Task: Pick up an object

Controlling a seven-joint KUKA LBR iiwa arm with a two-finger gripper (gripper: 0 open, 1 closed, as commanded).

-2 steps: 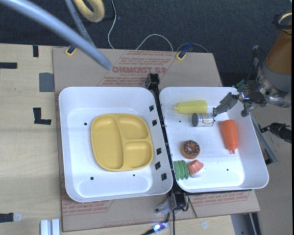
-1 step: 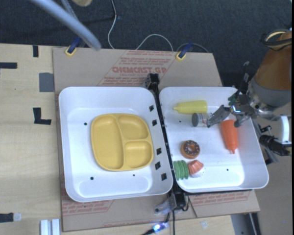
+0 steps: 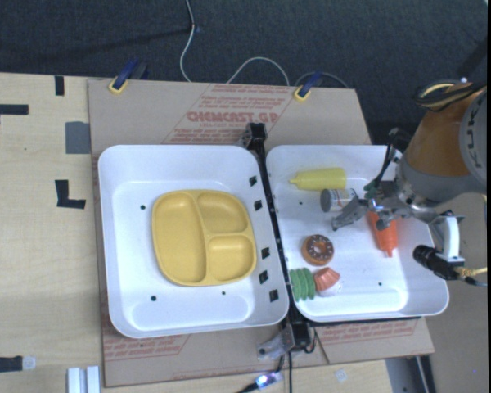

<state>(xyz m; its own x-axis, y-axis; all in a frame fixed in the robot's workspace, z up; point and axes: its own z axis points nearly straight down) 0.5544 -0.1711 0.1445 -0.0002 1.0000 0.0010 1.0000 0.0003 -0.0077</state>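
right bin (image 3: 417, 301): gripper (image 3: 349, 210) beside yellow bottle (image 3: 319, 179).

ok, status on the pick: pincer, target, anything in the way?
Pincer low in right bin, nothing visibly held. Yellow bottle just above it, donut below. Carrot close alongside.

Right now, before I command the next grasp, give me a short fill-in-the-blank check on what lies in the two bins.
1. The yellow divided plate lies in the ____ bin.
2. The plate has ____ compartments.
3. The doughnut lies in the same bin as the ____ corn cob.
4. The gripper hangs over the ____ bin.

Missing words: left; three; yellow; right
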